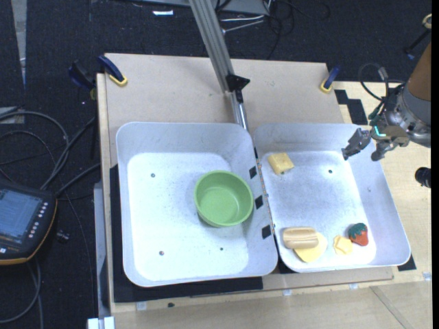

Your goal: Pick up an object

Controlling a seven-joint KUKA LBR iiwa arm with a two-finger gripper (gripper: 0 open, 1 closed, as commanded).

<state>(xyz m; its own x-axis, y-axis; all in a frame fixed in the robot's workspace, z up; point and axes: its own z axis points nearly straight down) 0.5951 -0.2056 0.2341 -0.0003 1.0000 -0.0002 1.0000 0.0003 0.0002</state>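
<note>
green bowl (223, 198) upright, left bin (137, 149)

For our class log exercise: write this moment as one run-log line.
tool: open, over right bin's far right rim | held: nothing | left bin: green bowl | stage: pick not yet begun

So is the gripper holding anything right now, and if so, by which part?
Nothing is held. The gripper hangs open over the right bin's far right rim, with nothing between its fingers. The toys lie apart from it on the bin floor.
</note>
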